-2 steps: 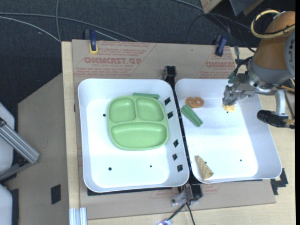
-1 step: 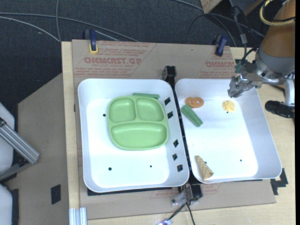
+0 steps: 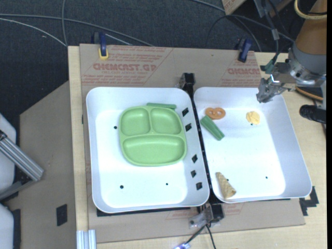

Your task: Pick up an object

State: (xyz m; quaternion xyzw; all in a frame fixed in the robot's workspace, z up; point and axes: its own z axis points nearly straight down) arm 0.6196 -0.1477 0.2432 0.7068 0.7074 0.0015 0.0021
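While reaching in from the right edge of the camera view, arm held high over the far right corner of the right bin, orange band up top, grey wrist angled down and to the left. Gripper hanging right at the bin's back rim, above the white floor and not touching any item. Fingers too small and dark to read, so can't tell whether apart or together. Nothing seen between them.

Down in the right bin: small yellow piece closest to the gripper, just below and a bit left of it. Orange pretzel-shaped thing further left, with a green stick just beside it, lying at a slant near the divider. Tan cone-shaped piece way off at the near edge, well apart from the rest.

Left bin: green divided plate sitting in the middle, three compartments, flat green strip poking out behind its far rim. Blue clamps on the back of the board, cables trailing across the dark floor behind.
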